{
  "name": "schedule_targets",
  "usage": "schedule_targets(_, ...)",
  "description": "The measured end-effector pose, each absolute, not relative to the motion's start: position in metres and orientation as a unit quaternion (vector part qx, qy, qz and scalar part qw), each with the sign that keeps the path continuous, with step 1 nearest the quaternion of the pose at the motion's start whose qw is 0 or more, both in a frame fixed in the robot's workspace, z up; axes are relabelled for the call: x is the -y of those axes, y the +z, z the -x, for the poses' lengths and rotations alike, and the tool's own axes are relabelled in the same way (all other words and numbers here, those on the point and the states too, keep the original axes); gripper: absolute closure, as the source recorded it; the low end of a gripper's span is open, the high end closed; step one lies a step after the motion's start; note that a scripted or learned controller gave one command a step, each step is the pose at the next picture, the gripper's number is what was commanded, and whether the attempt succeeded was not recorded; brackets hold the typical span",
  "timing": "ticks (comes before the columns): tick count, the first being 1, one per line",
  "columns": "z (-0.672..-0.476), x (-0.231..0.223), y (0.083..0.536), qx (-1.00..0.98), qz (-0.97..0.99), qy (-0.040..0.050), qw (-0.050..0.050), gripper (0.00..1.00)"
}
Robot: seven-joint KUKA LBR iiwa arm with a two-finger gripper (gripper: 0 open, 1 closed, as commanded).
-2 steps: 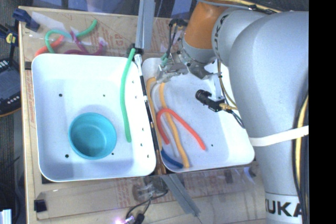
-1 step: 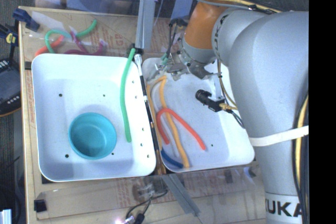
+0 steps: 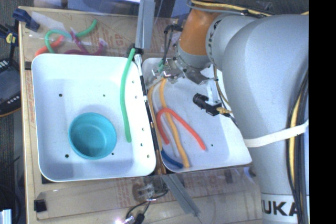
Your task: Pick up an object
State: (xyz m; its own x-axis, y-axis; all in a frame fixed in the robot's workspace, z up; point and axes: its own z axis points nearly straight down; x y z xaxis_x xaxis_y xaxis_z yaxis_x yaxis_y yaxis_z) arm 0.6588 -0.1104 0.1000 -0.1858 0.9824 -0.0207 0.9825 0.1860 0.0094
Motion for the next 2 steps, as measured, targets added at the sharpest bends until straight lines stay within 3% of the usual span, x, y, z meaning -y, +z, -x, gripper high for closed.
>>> schedule_targets(1,-0.66,0.102,0.11,-0.773,-0.634,0.0,0.006,1.0)
schedule_targets(2,-0.657,0.064,0.192,-0.65,-0.76,-0.0006,-0.001,1.0)
